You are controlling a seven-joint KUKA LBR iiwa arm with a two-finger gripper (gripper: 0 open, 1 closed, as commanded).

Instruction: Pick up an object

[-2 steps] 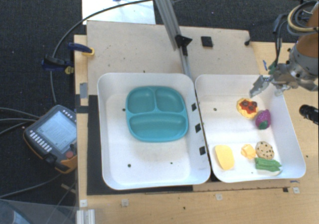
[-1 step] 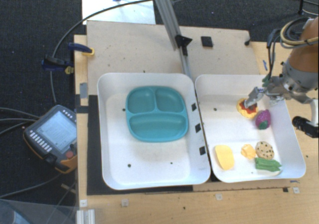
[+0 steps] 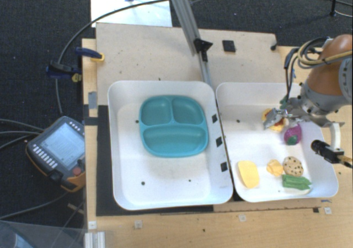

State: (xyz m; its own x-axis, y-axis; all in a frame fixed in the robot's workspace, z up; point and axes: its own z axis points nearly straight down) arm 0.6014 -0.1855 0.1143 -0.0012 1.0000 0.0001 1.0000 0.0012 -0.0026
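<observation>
Two white bins sit side by side: the left bin (image 3: pixel 127 186) carries a teal divided plate (image 3: pixel 174 125), the right bin (image 3: pixel 242 103) holds my targets. My gripper (image 3: pixel 274 120) hangs over its upper right part, above a small yellow-orange piece (image 3: pixel 277 127) just beside a purple toy (image 3: pixel 293 133); whether anything is in my grasp I cannot tell. Near the front lie a yellow slab (image 3: pixel 249 174), a cookie (image 3: pixel 292 166) and a green pod (image 3: pixel 297 182). All look like light, hard, slick toy food; I judge pinching across a narrow width safest
</observation>
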